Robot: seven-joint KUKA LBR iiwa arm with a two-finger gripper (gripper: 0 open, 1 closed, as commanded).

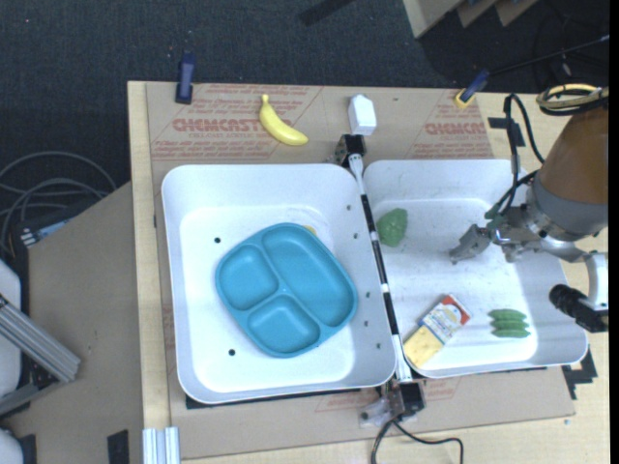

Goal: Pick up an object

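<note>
Two shallow white bins sit side by side on the desk (145,288), the left bin (189,211) and the right bin (435,177). One grey arm (580,177) with an orange band reaches in from the right, its wrist bent so that the gripper (464,247) points leftward and down over the middle of the right bin. Whether the gripper is apart or together cannot be told at this angle; nothing can be seen between its tips.

Several loose things lie in the right bin. Just to the left of the gripper, near the wall shared by the bins, lies a green lump (392,226), apart from the gripper. Below the gripper, toward the near edge, a yellow packet (433,329) with a white and red label lies slantwise; its printing is too small to read. Right of it lies a green pea pod (509,323), well apart from the gripper.

Filling much of the left bin is a blue divided plate (285,288) with three compartments. Outside the bins, a yellow banana (280,124) rests on the cardboard (222,129) at the far side of the desk. Red lettering on that cardboard reads "CHEMCAST", seen at the left and again, partly, at the right.
</note>
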